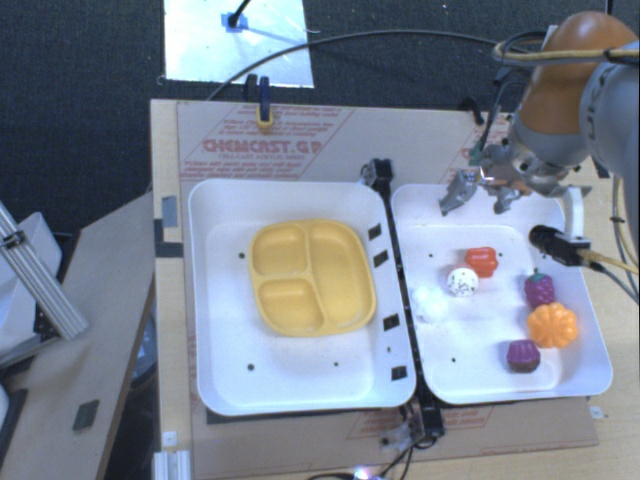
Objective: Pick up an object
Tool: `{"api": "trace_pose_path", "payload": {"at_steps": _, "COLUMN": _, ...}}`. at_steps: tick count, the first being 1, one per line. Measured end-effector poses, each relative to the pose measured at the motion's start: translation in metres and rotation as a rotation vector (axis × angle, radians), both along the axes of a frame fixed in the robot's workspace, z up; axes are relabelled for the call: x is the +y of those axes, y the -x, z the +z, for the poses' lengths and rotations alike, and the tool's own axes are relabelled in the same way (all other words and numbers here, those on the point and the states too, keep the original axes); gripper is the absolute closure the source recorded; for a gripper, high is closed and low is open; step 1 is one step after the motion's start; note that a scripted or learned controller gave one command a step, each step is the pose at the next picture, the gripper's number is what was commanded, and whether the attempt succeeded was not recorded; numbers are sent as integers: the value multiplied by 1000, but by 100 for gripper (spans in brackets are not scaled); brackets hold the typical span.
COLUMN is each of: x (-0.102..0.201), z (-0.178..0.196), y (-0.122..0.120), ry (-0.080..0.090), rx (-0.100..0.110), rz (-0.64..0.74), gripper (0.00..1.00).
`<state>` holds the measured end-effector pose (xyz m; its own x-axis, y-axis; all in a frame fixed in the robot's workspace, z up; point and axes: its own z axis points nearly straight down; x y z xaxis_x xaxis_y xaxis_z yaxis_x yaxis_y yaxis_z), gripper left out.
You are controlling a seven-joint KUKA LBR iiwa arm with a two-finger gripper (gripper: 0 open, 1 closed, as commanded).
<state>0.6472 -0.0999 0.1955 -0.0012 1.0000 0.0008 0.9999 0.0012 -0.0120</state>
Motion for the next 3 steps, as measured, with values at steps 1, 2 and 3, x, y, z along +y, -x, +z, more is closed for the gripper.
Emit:
{"api": "trace_pose_path", "payload": {"at_steps": 1, "x": 0, "z": 8, "y": -3, "ry": 1, "rx": -13, "rz": 2, "gripper": 0}}
{"api": "trace_pose_path", "payload": {"at_steps": 2, "x": 0, "z": -52, "y": 1, "ry": 1, "rx": -11, "rz": 0, "gripper": 0}}
{"api": "trace_pose_path", "payload": {"at_steps": 3, "x": 1, "z": -104, "y": 2, "ry": 1, "rx": -9, "rz": 0, "gripper": 0}}
